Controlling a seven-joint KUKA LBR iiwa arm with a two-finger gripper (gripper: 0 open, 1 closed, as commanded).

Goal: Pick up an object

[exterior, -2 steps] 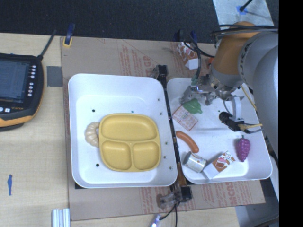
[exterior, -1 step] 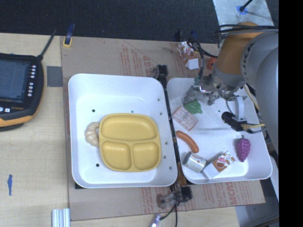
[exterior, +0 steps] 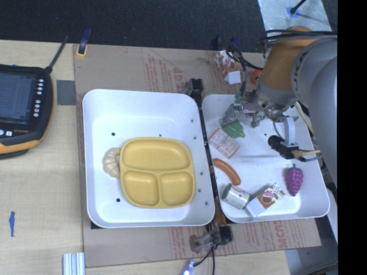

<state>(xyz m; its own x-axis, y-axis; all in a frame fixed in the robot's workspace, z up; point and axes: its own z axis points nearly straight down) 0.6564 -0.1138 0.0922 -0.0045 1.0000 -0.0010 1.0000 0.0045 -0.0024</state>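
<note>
Hovering end effector [exterior: 239,114] over right bin [exterior: 312,209] far corner, beside green toy [exterior: 234,130]; cannot tell its state. I judge toy light, soft, slippery: pinch across narrow middle.

Orange-edged pendant [exterior: 20,109] at bench's left, brown cardboard sheet [exterior: 143,73] under bins
</note>
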